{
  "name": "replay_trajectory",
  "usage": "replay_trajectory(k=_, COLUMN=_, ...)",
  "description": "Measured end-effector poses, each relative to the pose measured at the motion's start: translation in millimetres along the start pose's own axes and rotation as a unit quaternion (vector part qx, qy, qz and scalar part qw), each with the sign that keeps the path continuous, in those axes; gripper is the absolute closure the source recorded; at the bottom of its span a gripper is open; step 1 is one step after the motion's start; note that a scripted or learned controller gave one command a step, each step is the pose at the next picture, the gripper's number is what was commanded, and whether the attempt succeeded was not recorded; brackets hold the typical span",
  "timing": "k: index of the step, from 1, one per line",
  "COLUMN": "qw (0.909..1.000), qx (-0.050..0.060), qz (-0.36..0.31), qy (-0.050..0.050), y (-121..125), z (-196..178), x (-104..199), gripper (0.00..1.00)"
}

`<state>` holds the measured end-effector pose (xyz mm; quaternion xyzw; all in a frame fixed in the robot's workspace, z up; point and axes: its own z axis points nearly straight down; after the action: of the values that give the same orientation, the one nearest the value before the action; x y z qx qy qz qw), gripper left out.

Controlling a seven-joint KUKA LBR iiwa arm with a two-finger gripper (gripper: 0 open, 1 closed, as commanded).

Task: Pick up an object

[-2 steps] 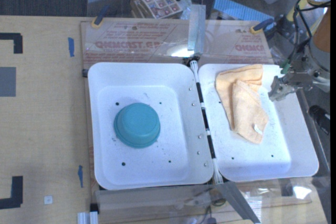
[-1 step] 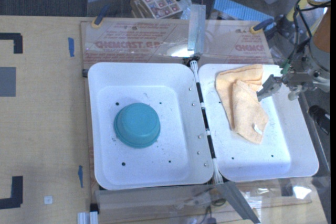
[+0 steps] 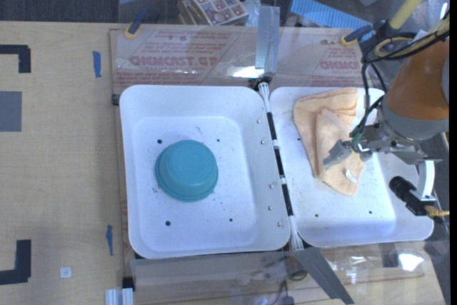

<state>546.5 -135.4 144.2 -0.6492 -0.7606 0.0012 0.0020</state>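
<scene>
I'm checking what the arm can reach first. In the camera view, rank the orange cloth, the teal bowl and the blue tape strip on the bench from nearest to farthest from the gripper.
1. Orange cloth: in the right bin, right under the gripper.
2. Teal bowl: upside down in the left bin.
3. Blue tape strip: on the wooden bench, far left of both bins.

The arm point(image 3: 421, 93) runs off the right edge, covering part of the orange cloth point(image 3: 330, 132) (lower right).
</scene>
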Motion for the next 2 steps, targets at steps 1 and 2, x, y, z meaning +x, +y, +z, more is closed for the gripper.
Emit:
replay_trajectory(k=1, qw=0.9959, qx=-0.006, qz=0.09, qy=-0.002, y=79, z=56, x=-9, gripper=0.0)
replay_trajectory(k=2, qw=0.9876, qx=-0.003, qz=0.157, qy=-0.001, y=100, z=56, x=-24, gripper=0.0)
